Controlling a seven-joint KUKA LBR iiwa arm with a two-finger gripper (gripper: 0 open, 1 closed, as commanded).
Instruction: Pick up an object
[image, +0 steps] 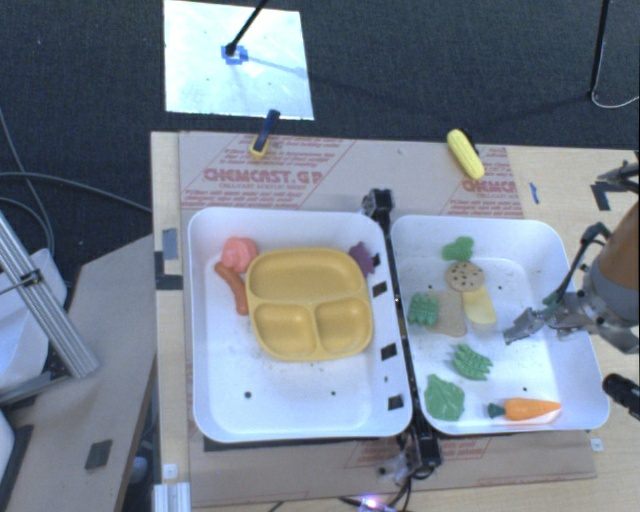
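- My bench (330, 165) is pale board carrying a sheet printed in red letters, with dark carpet beyond it.
- Two white bins sit side by side: the left bin (215, 330) holds a yellow divided tray (305, 303).
- The right bin (545, 240) holds toy foods; the carrot (527, 408) lies near its front right corner, long axis roughly left-right, orange tip pointing right.
- My gripper (522, 325) hangs over that bin's right part, above the carrot, clamped on nothing; whether it is parted I cannot tell.

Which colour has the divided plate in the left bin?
Yellow: the divided plate shows clearly in the camera view.
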